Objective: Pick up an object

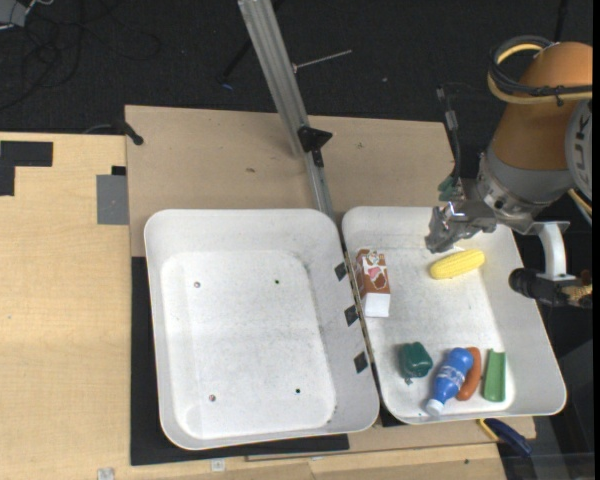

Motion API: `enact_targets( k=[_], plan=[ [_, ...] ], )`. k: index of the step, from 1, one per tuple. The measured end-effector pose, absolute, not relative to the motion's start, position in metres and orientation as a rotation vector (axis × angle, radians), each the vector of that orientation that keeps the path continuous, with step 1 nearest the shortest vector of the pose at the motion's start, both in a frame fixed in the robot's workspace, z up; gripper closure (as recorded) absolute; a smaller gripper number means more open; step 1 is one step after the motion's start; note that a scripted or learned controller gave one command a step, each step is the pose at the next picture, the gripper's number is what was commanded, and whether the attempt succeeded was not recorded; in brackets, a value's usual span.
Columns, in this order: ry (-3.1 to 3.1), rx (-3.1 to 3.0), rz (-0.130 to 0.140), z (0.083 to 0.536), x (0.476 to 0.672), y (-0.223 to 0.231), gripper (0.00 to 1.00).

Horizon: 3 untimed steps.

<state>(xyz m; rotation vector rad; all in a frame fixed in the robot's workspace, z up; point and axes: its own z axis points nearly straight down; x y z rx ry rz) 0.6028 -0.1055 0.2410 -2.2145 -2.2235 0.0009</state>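
The right bin holds a yellow corn cob near its back, a small brown-and-white carton by its left wall, and a dark green lump, a blue bottle, an orange piece and a green piece along its front. My gripper hangs just above and behind the corn's left end, at the back of this bin. I see nothing between its fingers.
The left bin lies beside the right one, with black clips along the shared wall. A slanted metal rail rises behind the bins. The arm's orange band and grey wrist fill the upper right.
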Motion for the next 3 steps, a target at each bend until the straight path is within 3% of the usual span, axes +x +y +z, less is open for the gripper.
enact_targets(
  k=[3],
  plan=[
    [-2.222, -2.212, 0.005, 0.213, 0.557, 0.039, 1.0]
  ],
)
